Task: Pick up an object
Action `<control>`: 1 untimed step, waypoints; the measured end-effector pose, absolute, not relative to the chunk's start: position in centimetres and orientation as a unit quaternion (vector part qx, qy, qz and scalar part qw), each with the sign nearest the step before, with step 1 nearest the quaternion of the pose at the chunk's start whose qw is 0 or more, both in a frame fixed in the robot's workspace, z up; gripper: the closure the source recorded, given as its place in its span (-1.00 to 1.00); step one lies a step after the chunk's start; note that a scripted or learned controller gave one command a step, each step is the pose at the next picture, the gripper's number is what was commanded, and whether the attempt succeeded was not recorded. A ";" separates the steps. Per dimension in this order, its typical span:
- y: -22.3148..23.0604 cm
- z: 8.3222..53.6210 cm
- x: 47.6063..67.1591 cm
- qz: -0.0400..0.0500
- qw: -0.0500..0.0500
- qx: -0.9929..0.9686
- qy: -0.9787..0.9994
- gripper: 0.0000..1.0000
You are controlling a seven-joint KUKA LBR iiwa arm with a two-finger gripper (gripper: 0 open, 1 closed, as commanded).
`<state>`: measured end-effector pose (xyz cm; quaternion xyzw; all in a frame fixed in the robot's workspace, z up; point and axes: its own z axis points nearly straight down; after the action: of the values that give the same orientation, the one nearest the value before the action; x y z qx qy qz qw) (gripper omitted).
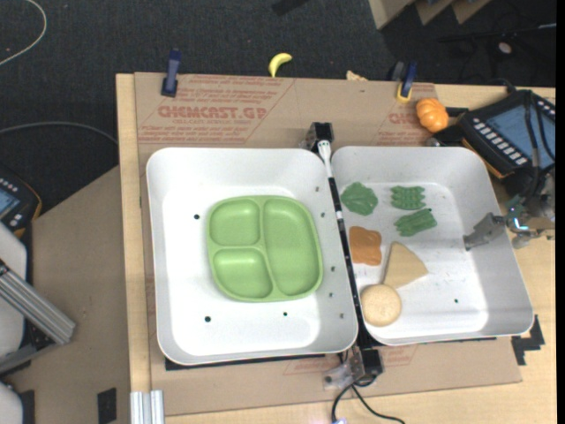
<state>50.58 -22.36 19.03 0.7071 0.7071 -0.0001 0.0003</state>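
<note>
The right bin holds several toy foods. A green leafy piece and two ridged green pieces lie toward its back. An orange chunk, a pale yellow wedge and a round tan biscuit sit along its left side. My gripper shows as a small grey part low over the bin's right edge, well right of the food and touching none of it. Nothing is visibly held.
The left bin carries a green divided plate. Behind the bins, on the cardboard, lie a small orange fruit and a yellow banana, with blue clamps on the back edge. A black device with cables sits at far right.
</note>
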 end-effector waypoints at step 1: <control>-18.2 7.9 47.7 -0.001 -0.003 0.707 0.707 -1.00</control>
<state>47.72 -18.17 7.93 0.7071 0.7071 -0.0007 -0.0035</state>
